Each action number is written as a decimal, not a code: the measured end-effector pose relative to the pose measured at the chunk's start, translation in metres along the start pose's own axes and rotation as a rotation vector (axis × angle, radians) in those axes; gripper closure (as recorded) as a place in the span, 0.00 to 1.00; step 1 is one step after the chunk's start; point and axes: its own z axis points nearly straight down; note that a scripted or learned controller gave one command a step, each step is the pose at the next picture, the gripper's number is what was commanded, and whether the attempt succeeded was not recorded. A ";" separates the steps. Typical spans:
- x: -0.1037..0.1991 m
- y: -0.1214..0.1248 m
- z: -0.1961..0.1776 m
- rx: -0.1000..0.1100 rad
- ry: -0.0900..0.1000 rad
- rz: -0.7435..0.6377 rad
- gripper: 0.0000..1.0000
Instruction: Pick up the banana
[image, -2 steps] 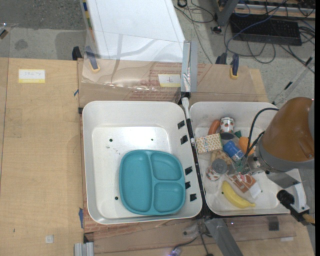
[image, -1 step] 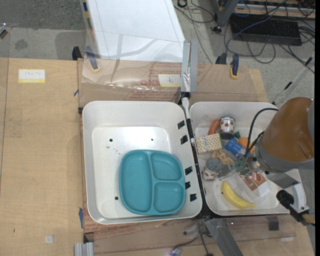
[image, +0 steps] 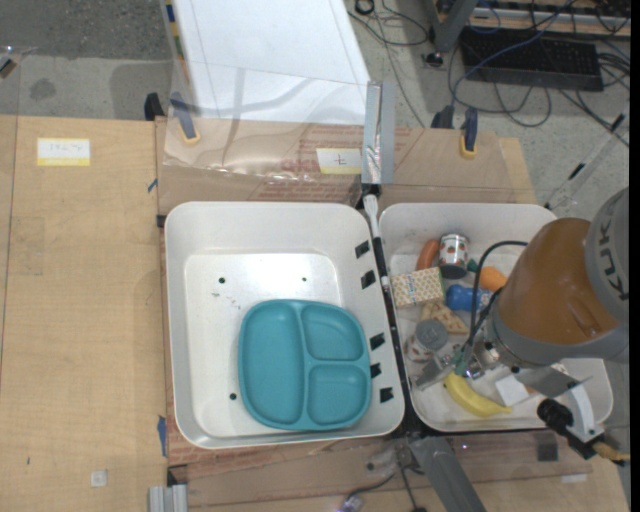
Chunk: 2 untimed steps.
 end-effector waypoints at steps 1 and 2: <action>-0.003 0.000 -0.010 -0.004 -0.002 0.008 1.00; 0.058 0.046 -0.101 -0.003 -0.002 -0.262 1.00</action>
